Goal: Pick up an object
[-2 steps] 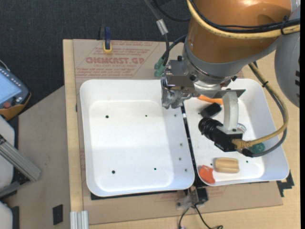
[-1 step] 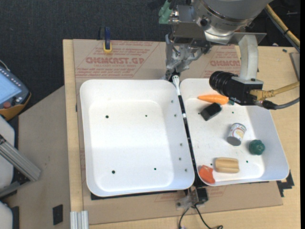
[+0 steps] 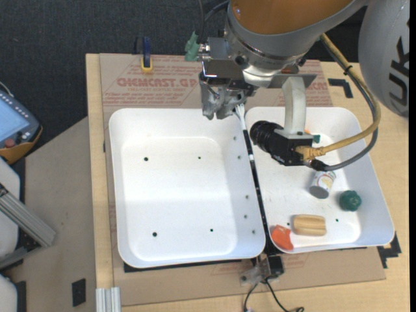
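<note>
Beneath the gripper [image 3: 221, 106] we see a brown board [image 3: 162, 77] on a dark floor, carrying two white bins. The gripper hangs over the far rim where the bins meet; we cannot tell how its jaws stand. Left of it lies the left bin [image 3: 130, 174]. Right and nearer us, the right bin [image 3: 364, 226] holds a tan block [image 3: 308, 225], an orange piece [image 3: 281, 237], a green ball [image 3: 350, 201] and a grey cylinder [image 3: 320, 186].

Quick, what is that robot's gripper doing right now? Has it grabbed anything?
Gripper: above the far end of the rim between the two bins; whether it is open or closed, or holding anything, cannot be told.
</note>
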Tool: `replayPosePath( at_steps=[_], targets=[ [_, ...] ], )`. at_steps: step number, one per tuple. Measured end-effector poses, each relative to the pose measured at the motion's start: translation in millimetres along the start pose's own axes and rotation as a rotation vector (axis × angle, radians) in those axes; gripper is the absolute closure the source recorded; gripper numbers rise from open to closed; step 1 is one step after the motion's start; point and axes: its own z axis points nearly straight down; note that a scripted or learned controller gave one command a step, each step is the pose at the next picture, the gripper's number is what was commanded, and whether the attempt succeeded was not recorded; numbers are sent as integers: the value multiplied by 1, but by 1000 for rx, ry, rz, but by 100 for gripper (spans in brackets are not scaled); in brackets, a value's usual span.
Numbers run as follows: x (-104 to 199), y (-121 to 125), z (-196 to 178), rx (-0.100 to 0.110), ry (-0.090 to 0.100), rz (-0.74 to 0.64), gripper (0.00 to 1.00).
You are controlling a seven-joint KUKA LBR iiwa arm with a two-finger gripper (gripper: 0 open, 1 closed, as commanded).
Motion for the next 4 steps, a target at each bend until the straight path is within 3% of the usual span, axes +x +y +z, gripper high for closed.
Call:
replayPosePath(
  at_steps=[1, 2, 3, 4],
  targets=[
    [-49, -21, 107, 8, -3, 8, 100],
    [-27, -27, 84, -8, 3, 1, 100],
    [22, -26, 25, -13, 6, -3, 100],
    [-11, -27, 119, 5, -3, 7, 100]
  ],
)
